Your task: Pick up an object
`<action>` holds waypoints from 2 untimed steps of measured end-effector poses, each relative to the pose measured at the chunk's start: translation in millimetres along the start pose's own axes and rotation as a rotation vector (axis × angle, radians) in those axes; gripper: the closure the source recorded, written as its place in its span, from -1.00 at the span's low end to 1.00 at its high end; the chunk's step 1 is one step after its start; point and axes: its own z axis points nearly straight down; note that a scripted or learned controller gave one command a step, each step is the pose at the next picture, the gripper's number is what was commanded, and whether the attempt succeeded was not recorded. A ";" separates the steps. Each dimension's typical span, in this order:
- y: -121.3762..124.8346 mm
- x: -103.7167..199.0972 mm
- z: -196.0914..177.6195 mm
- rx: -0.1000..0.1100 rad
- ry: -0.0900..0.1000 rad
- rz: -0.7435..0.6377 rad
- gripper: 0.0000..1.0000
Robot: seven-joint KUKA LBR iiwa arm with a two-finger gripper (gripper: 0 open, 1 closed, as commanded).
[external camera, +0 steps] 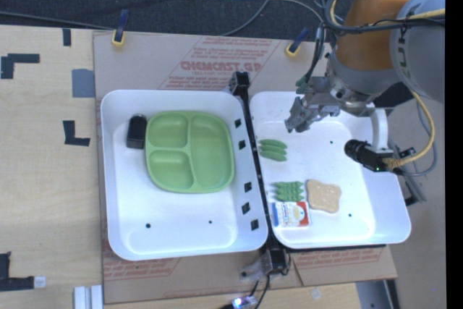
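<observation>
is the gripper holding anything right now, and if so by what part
Nothing is held. The gripper hangs above a bare part of the right bin, with nothing between its fingers. The nearest item, the green pea pod, lies apart from it on the bin floor.

The arm [394,18] occupies the upper right of the frame. Its housing is grey, with a rounded, glossy orange band above the wrist. Yellow and grey cables loop around the orange section and trail down the right side. Below the band sits a grey metal wrist block. A black cylindrical module with a white bracket projects at right centre.
</observation>
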 end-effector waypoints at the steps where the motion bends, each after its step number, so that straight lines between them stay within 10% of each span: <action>1: -13.6 57.0 17.5 0.002 0.000 0.000 1.00; 2: -23.0 104.9 13.8 0.000 0.000 0.000 1.00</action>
